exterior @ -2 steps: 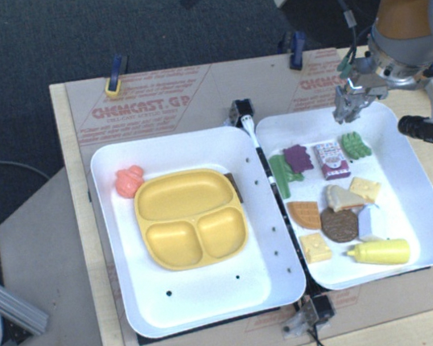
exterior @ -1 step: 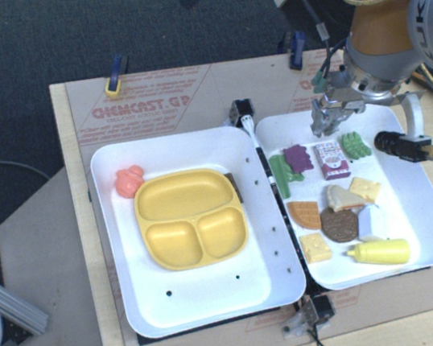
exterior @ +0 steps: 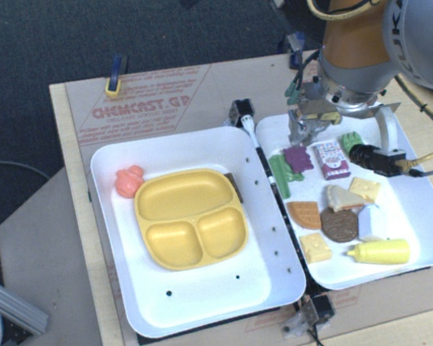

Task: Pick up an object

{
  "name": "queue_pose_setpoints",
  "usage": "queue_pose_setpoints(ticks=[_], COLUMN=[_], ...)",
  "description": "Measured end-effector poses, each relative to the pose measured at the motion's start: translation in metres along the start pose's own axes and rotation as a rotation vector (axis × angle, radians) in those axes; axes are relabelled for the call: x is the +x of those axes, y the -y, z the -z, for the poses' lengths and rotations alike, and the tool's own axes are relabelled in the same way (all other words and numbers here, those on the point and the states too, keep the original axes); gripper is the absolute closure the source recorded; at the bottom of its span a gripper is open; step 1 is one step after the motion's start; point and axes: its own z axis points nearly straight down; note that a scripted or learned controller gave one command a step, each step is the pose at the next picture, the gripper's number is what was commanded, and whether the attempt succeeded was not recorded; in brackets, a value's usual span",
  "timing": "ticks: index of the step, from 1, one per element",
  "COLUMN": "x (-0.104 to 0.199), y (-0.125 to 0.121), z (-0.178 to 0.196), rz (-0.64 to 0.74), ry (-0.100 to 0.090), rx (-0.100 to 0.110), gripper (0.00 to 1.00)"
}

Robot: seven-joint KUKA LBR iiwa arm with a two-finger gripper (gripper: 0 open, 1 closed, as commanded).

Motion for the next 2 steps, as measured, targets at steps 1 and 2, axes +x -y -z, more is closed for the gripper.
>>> queue_pose_setpoints(ticks=[1, 2], x=[0.006, 0.012], y=[0.025, 0.009], z=[-0.01, 0.0], rz=[-0.006, -0.004], ry=[0.002, 0.004], rx=[0.001, -0.007], gripper=[1.0, 1.0])
